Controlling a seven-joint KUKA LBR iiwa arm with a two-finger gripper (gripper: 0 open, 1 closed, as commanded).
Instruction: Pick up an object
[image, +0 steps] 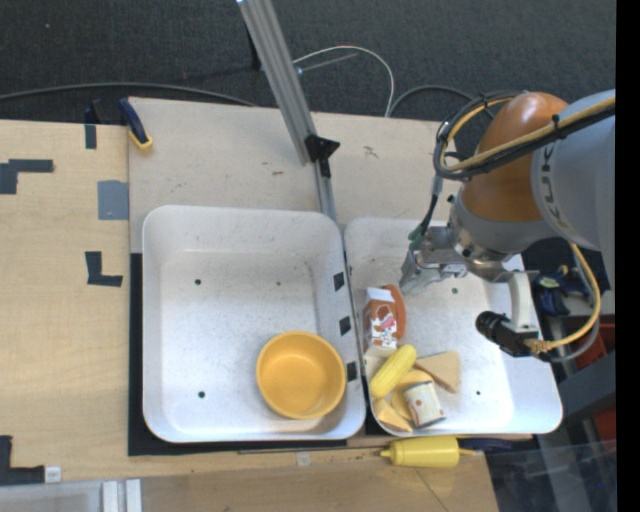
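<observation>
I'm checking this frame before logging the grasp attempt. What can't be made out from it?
- Gripper, camera view: seen from above over the right bin; too small and dark to tell the state of the jaws.
- Pile of items in the right bin: they overlap, so the lower pieces are partly hidden.
- Small packet: print too blurred to read.
- Yellow bottle: lies outside the bins, its label unreadable.

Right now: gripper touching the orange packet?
Apart. The camera view shows bare white bin floor between the gripper and the orange packet.
</observation>
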